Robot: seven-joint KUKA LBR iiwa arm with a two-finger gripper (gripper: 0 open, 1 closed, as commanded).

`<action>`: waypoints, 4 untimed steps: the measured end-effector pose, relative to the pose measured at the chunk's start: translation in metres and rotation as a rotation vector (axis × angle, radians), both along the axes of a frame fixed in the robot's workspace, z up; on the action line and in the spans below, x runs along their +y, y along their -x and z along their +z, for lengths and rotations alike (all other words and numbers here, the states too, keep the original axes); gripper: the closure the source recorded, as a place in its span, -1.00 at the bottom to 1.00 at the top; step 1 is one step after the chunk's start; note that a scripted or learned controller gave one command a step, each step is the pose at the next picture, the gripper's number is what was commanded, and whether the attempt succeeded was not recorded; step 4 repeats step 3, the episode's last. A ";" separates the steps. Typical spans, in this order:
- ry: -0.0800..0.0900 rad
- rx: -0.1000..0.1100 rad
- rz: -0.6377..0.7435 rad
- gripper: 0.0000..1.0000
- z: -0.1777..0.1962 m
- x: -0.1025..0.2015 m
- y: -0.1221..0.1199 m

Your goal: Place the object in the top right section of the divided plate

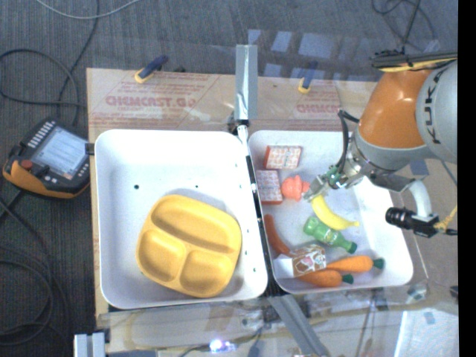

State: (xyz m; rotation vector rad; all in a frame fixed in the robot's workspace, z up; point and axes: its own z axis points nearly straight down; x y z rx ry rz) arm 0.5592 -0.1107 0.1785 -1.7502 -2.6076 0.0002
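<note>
Pincer tips blur above the banana, grip unclear.

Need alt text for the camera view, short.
A grey and orange robot arm's gripper hovers over toy food in the right bin, just above a banana. A yellow divided plate sits in the left bin.

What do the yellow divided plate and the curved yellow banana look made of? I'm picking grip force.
Yellow divided plate: probably moulded plastic, matte; uniform colour, soft rounded ridges, dull highlights.
Curved yellow banana: likely plastic toy food, smooth; flat even yellow, no markings. Whether it is hard or soft can't be told.
</note>
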 end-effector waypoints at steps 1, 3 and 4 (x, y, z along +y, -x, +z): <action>0.000 0.001 0.099 1.00 0.028 0.056 0.045; 0.001 0.003 -0.275 1.00 0.004 0.161 0.076; 0.001 0.003 -0.275 1.00 0.004 0.161 0.076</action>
